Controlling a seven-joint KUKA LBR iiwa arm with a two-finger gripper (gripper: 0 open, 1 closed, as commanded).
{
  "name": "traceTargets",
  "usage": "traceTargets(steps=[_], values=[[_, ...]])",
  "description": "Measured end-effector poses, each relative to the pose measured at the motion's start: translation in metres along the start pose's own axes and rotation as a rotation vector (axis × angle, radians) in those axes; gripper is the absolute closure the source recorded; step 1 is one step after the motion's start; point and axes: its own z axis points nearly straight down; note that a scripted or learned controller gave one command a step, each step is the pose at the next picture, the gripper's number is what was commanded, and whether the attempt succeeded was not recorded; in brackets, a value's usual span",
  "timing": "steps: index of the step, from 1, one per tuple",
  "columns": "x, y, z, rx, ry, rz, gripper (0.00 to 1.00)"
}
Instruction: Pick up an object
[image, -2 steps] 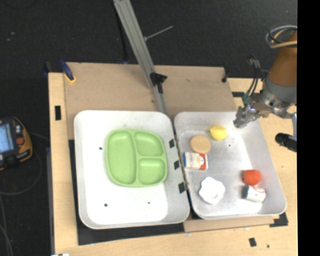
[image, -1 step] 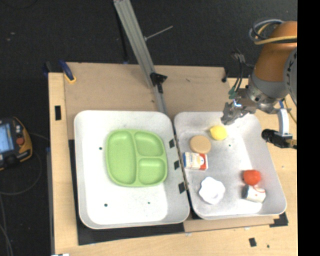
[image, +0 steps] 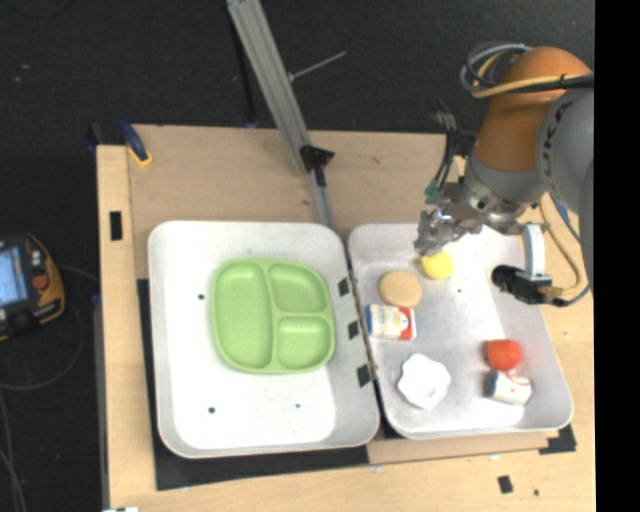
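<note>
- A small white block with a red cap-like part (image: 507, 388) and a red rounded object (image: 503, 352) just above it lie at the near right of the right-hand shallow white bin (image: 470, 425), well to the right of the green tray.
- A crumpled white lump (image: 424, 381) sits in the same bin's near middle, right of the tray.
- A pale green plastic tray with three compartments (image: 271, 315), the landmark here, lies flat in the left-hand shallow white bin (image: 180, 400).
- A small red-and-white carton (image: 390, 322) rests just right of the tray, across the divide between the bins.
- A round tan bun-like disc (image: 401, 289) touches the carton's far edge.
- A small yellow ball (image: 437, 265) lies right of and beyond the tray, near the disc.
- The two-finger gripper (image: 433, 240) hangs directly over the ball's far side; I cannot tell whether it is parted or closed, nor whether it touches the ball.
- The grey arm with its orange band (image: 525, 100) stands farthest, far right of the tray.
</note>
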Motion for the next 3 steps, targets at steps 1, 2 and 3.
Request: traceTargets(steps=[1, 2, 3], values=[[0.062, 0.0, -0.008, -0.001, 0.001, -0.002, 1.0], [0.111, 0.008, -0.017, -0.001, 0.001, -0.001, 1.0], [0.16, 0.014, -0.023, -0.002, 0.001, -0.002, 1.0]])
